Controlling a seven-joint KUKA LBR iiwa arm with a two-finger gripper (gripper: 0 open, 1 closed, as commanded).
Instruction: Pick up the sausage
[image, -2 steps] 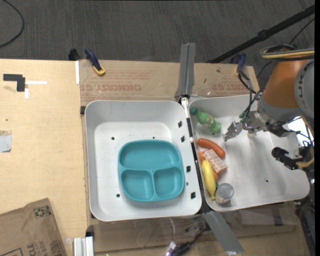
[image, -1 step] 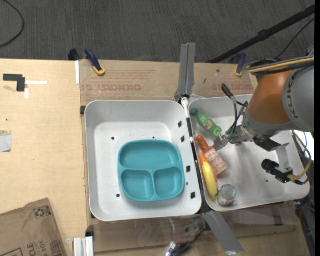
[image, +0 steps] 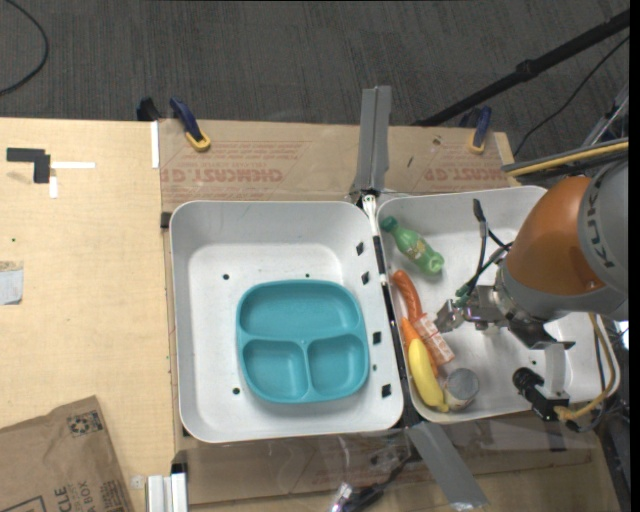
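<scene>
In the right bin (image: 520, 215), the sausage (image: 432, 338) lies by the left wall between carrot (image: 404, 293) and banana (image: 424, 375), probably light, slick and slightly soft, best pinched across its middle by the nearby hand (image: 452, 316), whose spread I cannot tell.

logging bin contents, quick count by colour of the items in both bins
Teal: 1, divided plate in the left bin
Green: 1, bottle
Orange-red: 1, sausage
Yellow: 1, banana
Red-white: 1, packet
Grey: 1, can
Total: 6, five of them in the right bin
</scene>
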